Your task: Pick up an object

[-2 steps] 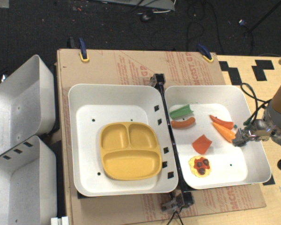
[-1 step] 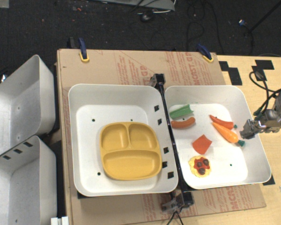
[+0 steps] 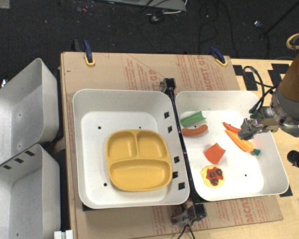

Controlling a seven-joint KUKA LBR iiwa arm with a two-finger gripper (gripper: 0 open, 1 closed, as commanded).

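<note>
The right bin [image 3: 271,180] holds several toy foods. An orange carrot [image 3: 240,141] with a teal tip lies near its right side, and a small red piece [image 3: 229,127] lies just above the carrot. My gripper [image 3: 250,128] hangs low over the carrot's upper end, at the bin's right edge. Further left are a green item [image 3: 193,118], a red-orange sausage [image 3: 195,130], a red wedge [image 3: 215,153] and a yellow disc with red spots [image 3: 212,176].
The left bin [image 3: 87,133] holds a yellow divided plate [image 3: 138,160]. A black divider [image 3: 178,133] runs between the bins. Two spare white bins [image 3: 20,133] lie off the bench to the left. Cables trail at the right behind the arm.
</note>
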